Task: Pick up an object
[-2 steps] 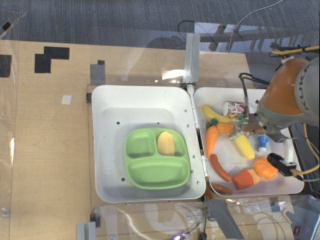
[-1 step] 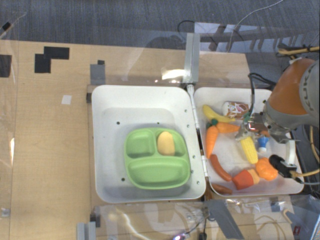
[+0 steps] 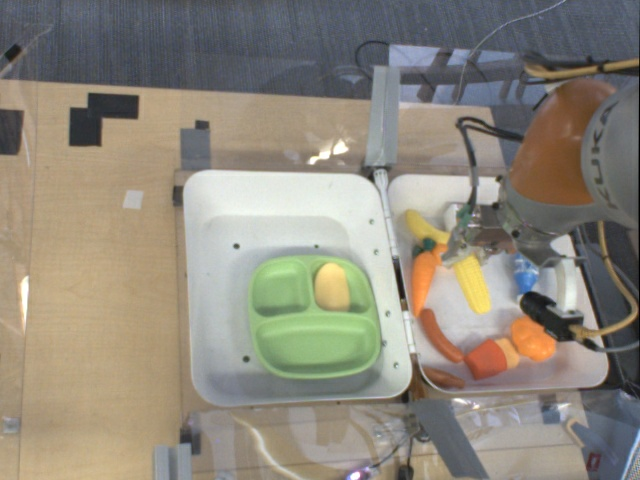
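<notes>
The right bin (image 3: 580, 373) holds several toy foods: a yellow banana (image 3: 424, 228), an orange carrot (image 3: 424, 274), a yellow corn cob (image 3: 474, 286), a red sausage (image 3: 440, 336), a red and orange piece (image 3: 490, 358) and an orange pepper (image 3: 535, 340). My gripper (image 3: 463, 246) hangs low over the bin's middle, right at the upper end of the corn cob and just right of the carrot's top. The wrist hides whatever lies directly beneath it.
The left bin (image 3: 215, 268) holds a green divided tray (image 3: 300, 343) with a yellow oval food (image 3: 332, 287) in its upper right compartment. A blue item (image 3: 525, 273) and a white piece (image 3: 566, 286) lie by the right bin's right wall. A metal divider (image 3: 381, 118) separates the bins.
</notes>
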`<action>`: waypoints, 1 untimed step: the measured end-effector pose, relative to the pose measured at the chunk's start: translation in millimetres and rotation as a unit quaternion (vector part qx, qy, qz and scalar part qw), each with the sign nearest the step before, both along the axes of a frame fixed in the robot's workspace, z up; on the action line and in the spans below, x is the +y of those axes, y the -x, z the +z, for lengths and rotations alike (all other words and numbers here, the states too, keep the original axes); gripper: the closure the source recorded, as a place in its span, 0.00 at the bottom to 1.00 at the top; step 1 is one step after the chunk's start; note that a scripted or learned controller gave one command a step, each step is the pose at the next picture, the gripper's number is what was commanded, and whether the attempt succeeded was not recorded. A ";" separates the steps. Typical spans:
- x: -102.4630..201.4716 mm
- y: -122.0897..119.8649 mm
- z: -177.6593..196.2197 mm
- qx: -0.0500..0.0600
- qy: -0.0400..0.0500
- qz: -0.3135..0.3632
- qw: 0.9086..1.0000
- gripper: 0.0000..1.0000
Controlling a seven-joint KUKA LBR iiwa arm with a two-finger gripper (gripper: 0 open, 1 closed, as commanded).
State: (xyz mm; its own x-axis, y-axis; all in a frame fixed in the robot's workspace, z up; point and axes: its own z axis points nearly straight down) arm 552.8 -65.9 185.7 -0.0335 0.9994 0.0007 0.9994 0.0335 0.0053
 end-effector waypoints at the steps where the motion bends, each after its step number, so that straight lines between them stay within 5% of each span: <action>1: -0.2 0.1 -0.1 0.000 0.000 0.000 1.000 0.00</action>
State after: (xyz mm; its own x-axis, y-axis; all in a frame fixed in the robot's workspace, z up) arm 552.7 -66.0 185.6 -0.0331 0.9995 0.0006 0.9994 0.0331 0.0051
